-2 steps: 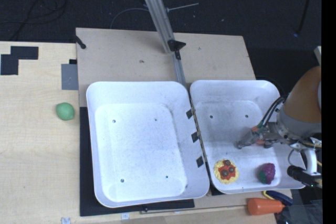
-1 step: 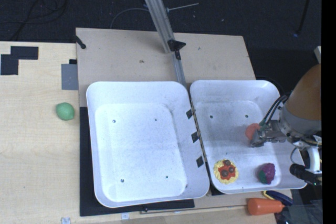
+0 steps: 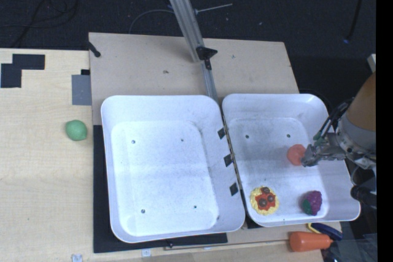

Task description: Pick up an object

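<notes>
An orange-red ball (image 3: 296, 154) lies in the right bin (image 3: 270, 108), near its right wall. The gripper (image 3: 311, 158) is directly beside the ball on its right and seems to touch it, but I cannot tell if it is open or closed, or if it holds the ball. In the same bin, near the front edge, there are a yellow round toy with red spots (image 3: 264, 200) and a purple grape-like toy (image 3: 312, 202). The left bin (image 3: 123, 108) is just beside it. A green ball (image 3: 76, 130) lies on the bench (image 3: 37, 193), left of both bins. An orange object (image 3: 309, 241) lies in front of the right bin.
</notes>
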You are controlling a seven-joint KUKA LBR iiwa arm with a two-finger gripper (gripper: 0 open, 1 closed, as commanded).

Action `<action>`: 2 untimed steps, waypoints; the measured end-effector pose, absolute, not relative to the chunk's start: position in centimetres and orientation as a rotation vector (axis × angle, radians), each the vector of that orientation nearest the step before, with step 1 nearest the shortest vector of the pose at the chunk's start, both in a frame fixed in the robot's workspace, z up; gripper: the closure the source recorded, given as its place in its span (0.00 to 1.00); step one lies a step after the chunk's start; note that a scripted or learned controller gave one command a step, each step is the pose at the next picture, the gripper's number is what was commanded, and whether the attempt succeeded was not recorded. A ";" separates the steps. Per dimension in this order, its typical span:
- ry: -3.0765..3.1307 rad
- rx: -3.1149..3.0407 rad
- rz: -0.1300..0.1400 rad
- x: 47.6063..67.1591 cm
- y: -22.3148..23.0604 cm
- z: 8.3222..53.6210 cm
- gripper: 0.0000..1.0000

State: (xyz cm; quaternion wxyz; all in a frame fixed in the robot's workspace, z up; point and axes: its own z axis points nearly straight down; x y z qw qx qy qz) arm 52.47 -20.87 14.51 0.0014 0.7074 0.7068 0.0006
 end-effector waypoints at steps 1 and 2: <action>2.219 2.221 0.002 51.9 -21.2 18.9 1.00; 2.220 2.221 0.001 51.9 -21.3 20.6 1.00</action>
